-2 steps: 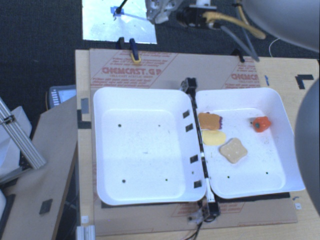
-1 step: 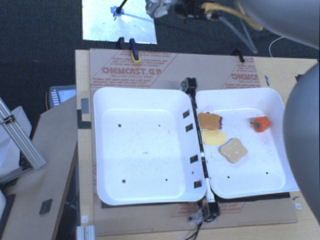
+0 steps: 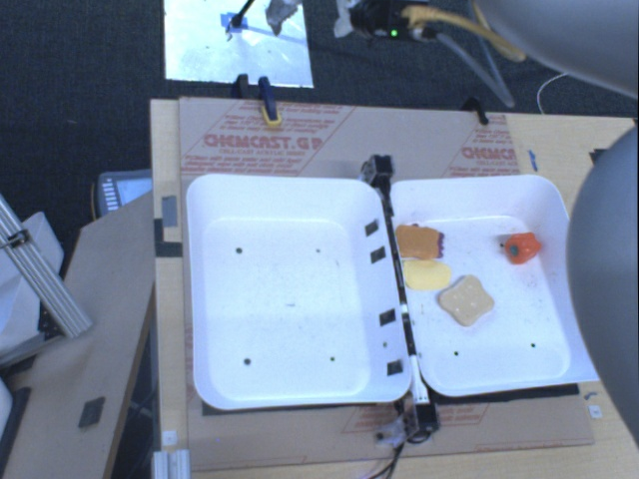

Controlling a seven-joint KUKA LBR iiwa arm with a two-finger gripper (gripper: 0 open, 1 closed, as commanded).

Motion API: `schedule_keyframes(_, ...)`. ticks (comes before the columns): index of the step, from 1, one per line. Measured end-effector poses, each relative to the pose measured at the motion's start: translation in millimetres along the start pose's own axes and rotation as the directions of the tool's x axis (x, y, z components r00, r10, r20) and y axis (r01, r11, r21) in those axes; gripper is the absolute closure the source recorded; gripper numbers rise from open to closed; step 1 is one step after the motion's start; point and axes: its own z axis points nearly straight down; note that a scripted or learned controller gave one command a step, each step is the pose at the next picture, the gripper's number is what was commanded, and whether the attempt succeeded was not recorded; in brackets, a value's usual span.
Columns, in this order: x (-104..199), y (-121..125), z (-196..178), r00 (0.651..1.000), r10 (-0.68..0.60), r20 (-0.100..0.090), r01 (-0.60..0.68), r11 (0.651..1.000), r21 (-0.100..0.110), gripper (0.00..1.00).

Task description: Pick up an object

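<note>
Although the grey arm (image 3: 604, 267) bulks large along the right edge, we see no fingers of the end effector, so we cannot tell whether it is wide, narrow or holding anything. The two white bins sit side by side on the worktop (image 3: 329, 133); the left bin (image 3: 200, 267) carries nothing we can pick out, and all four candidates lie in the right bin (image 3: 544, 357). These are an orange-brown block with a purple edge (image 3: 419, 241) near the divider, a flat yellow piece (image 3: 427, 275) just below it, touching or nearly so, a tan toast-shaped piece (image 3: 466, 300) below and right of that, and a small orange-red item with a green tip (image 3: 520, 247), well apart toward the arm.

We judge the orange-red item nearest the arm; its long axis is too small to tell. The toast piece lies diagonal in the bin.

Readable print on the board under the bins: "CHEMCAST", followed by letters like "GP".
</note>
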Motion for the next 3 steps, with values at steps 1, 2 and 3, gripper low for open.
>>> schedule_keyframes(1, 0.4, 0.0, -11.7, 1.000, -0.003, -0.001, 0.003, 1.000, -0.003, 1.00)
schedule_keyframes(2, 0.4, -0.1, -11.3, 1.000, -0.004, -0.001, 0.004, 1.000, -0.002, 0.00)
schedule_keyframes(3, 0.9, -0.1, -22.9, 1.000, -0.007, -0.002, 0.007, 1.000, -0.005, 1.00)
